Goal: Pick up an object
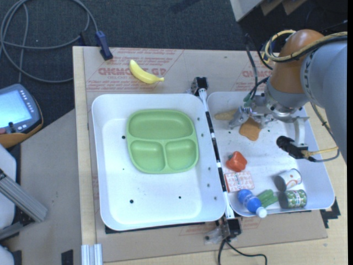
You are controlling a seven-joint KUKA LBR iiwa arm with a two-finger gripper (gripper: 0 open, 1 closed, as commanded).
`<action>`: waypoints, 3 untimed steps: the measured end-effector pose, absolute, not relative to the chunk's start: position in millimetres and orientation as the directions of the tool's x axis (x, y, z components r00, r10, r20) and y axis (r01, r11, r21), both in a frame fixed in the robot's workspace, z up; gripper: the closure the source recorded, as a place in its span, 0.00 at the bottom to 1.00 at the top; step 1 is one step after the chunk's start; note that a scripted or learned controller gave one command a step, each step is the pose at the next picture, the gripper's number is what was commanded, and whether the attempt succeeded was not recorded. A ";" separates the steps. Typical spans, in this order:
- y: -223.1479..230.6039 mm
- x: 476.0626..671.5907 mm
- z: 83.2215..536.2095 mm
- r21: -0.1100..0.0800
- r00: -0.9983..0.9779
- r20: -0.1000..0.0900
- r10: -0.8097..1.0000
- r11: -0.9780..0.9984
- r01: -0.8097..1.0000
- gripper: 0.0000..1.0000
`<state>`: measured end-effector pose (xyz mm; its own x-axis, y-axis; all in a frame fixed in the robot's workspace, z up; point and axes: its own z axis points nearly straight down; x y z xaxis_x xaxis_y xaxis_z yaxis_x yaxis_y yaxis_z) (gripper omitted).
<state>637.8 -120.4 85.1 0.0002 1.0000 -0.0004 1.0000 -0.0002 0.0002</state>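
Camera view: the tan block [250, 131] lies in the far part of the right bin [263, 158], toward its left half, directly under the gripper [247, 118] and touching it or nearly so. Whether the claw is spread, pressed together or pinching the block cannot be told, as the wrist hides that part. The arm [309, 59] comes in from the right over the far right corner of that bin. Just left of the block, and a little farther back, a flat tan piece [224, 115] lies on the bin floor. Nearer than the block, close to the bin's left wall, sits a red object [237, 160], and just nearer than that a patterned packet [238, 180] lies flat. At the near edge a blue bottle [251, 200] lies on its side with a green object [266, 197] just beside it to the right. Right of those lies a can [296, 199] with a green label, and just beyond it a small white container [289, 178]. The left bin [160, 200] holds a green divided plate [162, 140] in its far half, set level with three compartments. Beyond that bin, a yellow banana [144, 72] lies on the bench [220, 65], outside both bins.
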 end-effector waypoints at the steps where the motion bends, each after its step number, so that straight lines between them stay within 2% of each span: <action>1: -116.8 661.4 83.5 -0.027 -0.003 -0.002 1.000 0.003 1.000 0.00; 2: -131.7 663.2 83.4 -0.018 -0.002 0.002 1.000 0.002 1.000 0.00; 3: -132.5 654.3 84.8 -0.002 0.000 0.000 1.000 0.000 1.000 0.00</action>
<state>654.3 -132.5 84.8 -0.0001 1.0000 0.0000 1.0000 0.0001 -0.0022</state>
